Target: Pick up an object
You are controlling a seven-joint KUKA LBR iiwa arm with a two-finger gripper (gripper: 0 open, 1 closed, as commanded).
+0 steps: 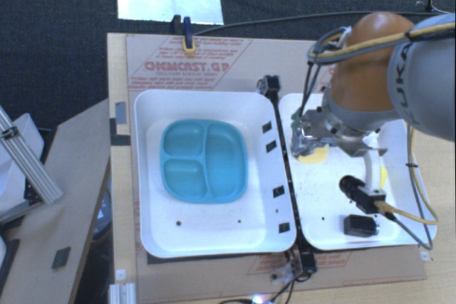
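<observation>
My gripper (302, 141) is low in the right bin (324, 235), near its left wall. A pale yellow object (315, 155) lies right under and beside the gripper tip, partly covered by it. Whether the gripper touches it I cannot tell. Another yellow patch (384, 175) peeks out behind the wrist bracket further right. A small black block (360, 226) rests near the bin's front edge. The arm's orange band (370, 57) and grey body hide the back of the right bin.
The left bin (157, 224) holds a blue divided plate (205, 160) at its middle. A black-clipped divider (279, 153) runs between the two bins. A cardboard sheet (192, 60) lies under the bins at the back.
</observation>
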